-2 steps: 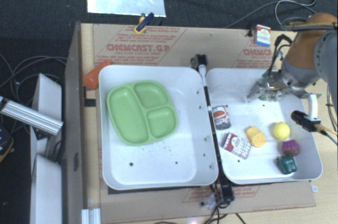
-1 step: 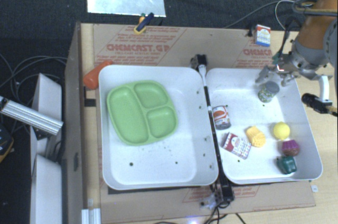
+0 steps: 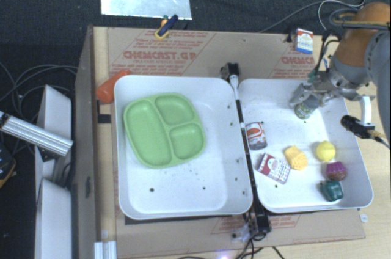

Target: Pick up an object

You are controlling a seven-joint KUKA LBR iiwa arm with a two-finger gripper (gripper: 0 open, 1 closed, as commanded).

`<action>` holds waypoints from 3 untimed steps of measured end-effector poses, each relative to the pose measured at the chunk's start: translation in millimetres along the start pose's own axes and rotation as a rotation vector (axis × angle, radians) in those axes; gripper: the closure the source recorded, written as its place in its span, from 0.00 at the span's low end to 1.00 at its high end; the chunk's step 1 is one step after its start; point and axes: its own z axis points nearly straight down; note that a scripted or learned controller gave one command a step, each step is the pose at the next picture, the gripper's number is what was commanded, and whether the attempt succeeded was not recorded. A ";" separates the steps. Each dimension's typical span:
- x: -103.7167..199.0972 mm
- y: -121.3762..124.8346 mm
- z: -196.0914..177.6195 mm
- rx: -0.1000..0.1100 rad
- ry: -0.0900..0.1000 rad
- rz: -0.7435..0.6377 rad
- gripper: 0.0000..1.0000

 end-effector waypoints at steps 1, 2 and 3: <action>-0.4 1.8 -12.8 -0.006 -0.003 -0.003 1.00; 37.6 -49.6 -61.1 -0.002 0.000 0.002 1.00; 85.5 -58.7 -131.0 -0.003 0.001 0.001 1.00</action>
